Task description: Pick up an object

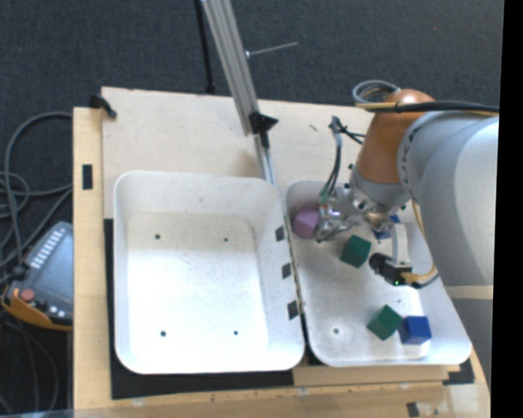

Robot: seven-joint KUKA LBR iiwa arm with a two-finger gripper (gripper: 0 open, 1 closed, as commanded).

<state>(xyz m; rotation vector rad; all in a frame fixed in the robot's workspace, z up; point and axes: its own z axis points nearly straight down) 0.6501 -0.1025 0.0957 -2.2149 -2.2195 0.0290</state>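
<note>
My gripper (pixel 329 223) is low over the far left part of the right bin (pixel 351 348). A purple rounded object (pixel 305 221) lies just to its left, against the bin's left wall and touching or nearly touching the gripper. A dark green cube (pixel 356 251) sits just right of the gripper and a little nearer the front. Another green cube (pixel 383 322) and a blue cube (pixel 416 329) lie side by side near the bin's front right corner. The grey arm with its orange band (pixel 388 148) covers the bin's far right part.
The left bin (pixel 159 192) stands beside the right one, with black clips (pixel 287 269) along the shared edge. A slanted metal pole (pixel 240 75) rises behind the bins. Cables and a handheld controller (pixel 45 278) lie off the bench's left side.
</note>
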